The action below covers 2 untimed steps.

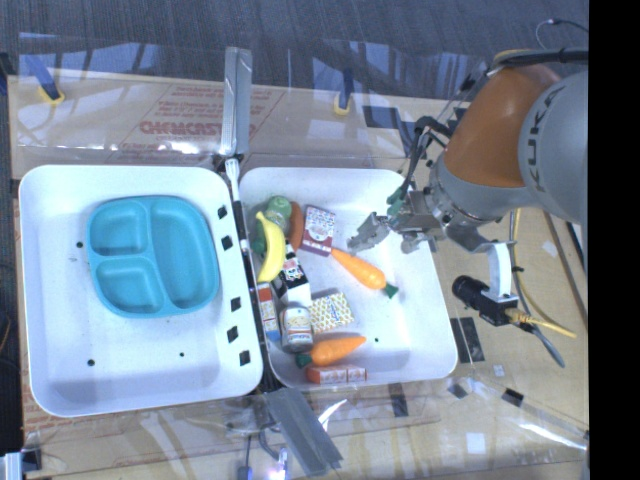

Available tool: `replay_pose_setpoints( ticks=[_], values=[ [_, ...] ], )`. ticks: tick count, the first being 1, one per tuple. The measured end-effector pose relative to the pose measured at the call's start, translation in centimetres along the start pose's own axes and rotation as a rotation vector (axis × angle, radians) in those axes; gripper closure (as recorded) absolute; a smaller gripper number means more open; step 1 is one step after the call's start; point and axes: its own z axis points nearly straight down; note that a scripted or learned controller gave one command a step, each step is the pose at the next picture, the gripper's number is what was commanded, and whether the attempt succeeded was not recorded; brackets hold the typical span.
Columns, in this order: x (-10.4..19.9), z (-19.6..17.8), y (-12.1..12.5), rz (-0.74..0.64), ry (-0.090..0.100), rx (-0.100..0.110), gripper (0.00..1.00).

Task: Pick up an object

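Observation:
The right white bin [425, 313] holds several toy foods. An orange carrot [360, 268] with a green tip lies near the middle right. Left of it are a maroon-and-white carton [319, 230], a yellow banana [268, 248] and a green item [277, 209]. A second carrot [336, 348], a patterned packet [330, 311] and a small can [296, 326] lie nearer the front. My gripper [388, 235] hangs over the bin's right part, just above the first carrot's upper end. Its fingers are open and nothing sits between them.
The left white bin [50, 348] bears a blue divided plate [153, 255]. A flat red box [335, 374] lies at the right bin's front wall. A metal divider post [237, 98] rises between the bins at the back.

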Motion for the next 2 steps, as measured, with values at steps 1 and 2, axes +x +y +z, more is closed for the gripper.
replay_pose_setpoints(
  ticks=[1, 2],
  values=[
    [-2.58, 13.74, 3.31, -0.041, -0.002, -0.002, 0.00],
    [-2.59, 12.74, 3.31, -0.045, -0.002, -0.001, 1.00]
  ],
)
